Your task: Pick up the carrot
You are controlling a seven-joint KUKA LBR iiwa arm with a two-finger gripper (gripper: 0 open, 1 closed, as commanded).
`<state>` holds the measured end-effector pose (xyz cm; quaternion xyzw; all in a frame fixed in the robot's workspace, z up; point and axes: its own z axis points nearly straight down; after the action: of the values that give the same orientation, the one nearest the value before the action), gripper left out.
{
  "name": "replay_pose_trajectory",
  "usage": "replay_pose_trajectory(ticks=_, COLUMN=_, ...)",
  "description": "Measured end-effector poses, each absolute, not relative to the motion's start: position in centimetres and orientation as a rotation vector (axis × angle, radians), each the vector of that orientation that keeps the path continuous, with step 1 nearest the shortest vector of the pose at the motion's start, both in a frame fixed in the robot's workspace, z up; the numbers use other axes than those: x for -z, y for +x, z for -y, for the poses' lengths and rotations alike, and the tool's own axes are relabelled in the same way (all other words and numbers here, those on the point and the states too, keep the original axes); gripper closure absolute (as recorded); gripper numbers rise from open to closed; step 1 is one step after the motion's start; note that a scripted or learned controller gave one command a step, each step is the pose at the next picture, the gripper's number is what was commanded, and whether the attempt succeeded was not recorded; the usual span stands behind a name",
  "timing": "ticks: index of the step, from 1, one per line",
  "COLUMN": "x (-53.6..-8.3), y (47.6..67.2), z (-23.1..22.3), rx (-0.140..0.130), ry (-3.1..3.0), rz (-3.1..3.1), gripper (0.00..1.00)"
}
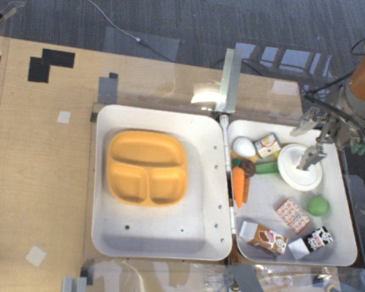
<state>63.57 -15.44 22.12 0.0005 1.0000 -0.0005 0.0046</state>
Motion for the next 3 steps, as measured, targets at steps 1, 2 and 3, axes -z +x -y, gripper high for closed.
replay_pose_trajectory(ticks=1, x=-11.7, y=63.2, z=8.2, rx=-0.005, ry=-0.325, rz=-3.125, gripper=0.0)
replay_pose_trajectory(ticks=2, x=-9.4, y=62.2, z=8.2, rx=0.002, ry=-0.126, rz=-3.124, gripper=0.0)
replay_pose_trajectory(ticks=3, x=-9.2, y=54.4, z=10.9, rx=0.003, ry=0.017, rz=-3.123, gripper=0.0)
